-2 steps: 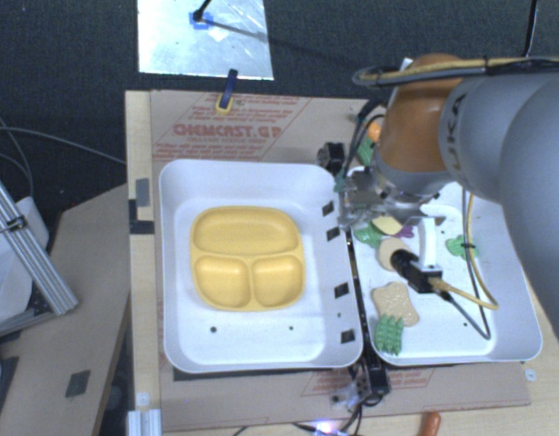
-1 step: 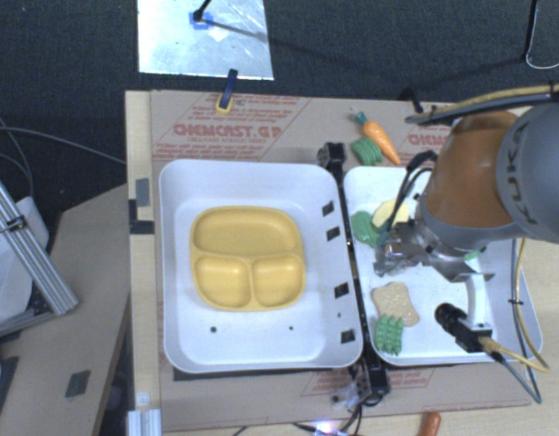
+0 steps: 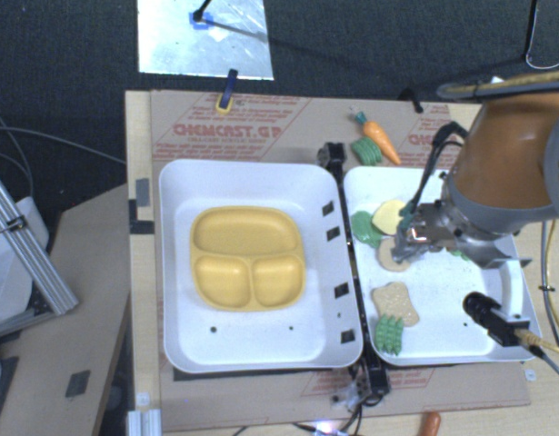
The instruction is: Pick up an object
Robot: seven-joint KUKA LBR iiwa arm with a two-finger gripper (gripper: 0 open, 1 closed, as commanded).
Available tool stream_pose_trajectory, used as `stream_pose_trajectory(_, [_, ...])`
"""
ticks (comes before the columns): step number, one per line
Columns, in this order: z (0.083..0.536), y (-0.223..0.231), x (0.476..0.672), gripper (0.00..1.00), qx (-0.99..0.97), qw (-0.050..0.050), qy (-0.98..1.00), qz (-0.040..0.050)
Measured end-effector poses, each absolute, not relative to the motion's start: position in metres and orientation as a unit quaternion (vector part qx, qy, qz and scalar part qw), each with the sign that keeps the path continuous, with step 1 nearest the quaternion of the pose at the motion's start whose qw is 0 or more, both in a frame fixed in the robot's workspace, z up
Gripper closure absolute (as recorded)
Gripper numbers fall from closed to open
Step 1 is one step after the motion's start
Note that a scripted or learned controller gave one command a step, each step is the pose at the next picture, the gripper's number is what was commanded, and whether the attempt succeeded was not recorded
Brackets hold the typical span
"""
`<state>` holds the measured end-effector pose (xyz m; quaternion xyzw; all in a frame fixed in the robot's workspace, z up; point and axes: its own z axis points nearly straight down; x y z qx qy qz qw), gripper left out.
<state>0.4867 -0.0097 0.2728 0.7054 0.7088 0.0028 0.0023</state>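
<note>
**Gripper low over the right bin's toys**

We saw the gripper at the right bin's nine o'clock, above a tan disc and pale yellow round piece; its claw state we could not tell. A smooth yellow three-compartment tray sat centered in the left bin.

Right bin: pale yellow disc beside a green piece; tan round piece; beige flat piece touching a ridged green piece.
</note>
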Motion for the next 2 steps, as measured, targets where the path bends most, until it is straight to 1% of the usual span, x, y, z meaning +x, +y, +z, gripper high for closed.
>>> stream_pose_trajectory(1, [0.211, 0.068, 0.486, 1.00, 0.703, -0.002, 0.711, -0.0007])
stream_pose_trajectory(2, [0.204, 0.122, 0.488, 1.00, 0.704, -0.001, 0.710, 0.0009])
